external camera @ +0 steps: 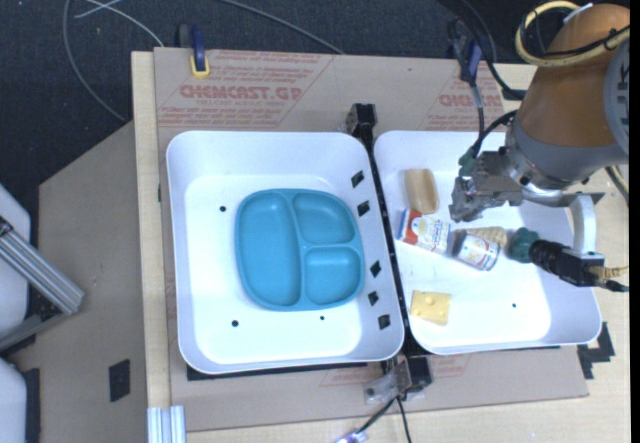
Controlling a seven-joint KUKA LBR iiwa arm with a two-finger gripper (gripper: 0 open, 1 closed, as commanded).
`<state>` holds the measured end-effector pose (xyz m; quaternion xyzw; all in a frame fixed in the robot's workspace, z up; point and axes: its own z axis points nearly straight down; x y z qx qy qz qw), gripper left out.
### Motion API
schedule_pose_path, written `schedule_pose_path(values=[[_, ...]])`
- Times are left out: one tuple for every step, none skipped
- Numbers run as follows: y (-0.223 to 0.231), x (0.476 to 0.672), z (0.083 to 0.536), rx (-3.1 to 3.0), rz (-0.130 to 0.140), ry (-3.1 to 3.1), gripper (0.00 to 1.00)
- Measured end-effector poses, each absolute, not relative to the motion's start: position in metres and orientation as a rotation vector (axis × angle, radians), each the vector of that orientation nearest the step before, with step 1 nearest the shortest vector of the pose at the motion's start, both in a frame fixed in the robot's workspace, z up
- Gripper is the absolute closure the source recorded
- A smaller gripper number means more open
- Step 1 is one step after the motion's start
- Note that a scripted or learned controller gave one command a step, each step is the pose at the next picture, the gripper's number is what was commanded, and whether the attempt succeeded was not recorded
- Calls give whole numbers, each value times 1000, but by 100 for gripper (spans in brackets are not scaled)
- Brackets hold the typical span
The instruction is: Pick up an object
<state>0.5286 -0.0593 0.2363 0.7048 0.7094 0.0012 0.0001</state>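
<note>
My gripper [466, 205] hangs over the right bin [560, 326], near its middle. Just below and left of it lies a red and white packet [424, 231]. A small silver can [478, 250] lies on its side right beside the packet, under the gripper's lower edge. Farther back, to the gripper's left, rests a tan bread roll [422, 189]. Near the bin's front sits a yellow cheese wedge [431, 306]. Nothing shows between the fingers.
The left bin [200, 181] holds a blue divided plate [298, 248]. A black divider with clips [372, 221] runs between the two bins. The arm's grey and orange body [575, 91] covers the right bin's back right corner.
</note>
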Motion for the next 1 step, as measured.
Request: schedule_pose_path(values=[[-13, 538, 231, 2216, 2, 2227, 100]])
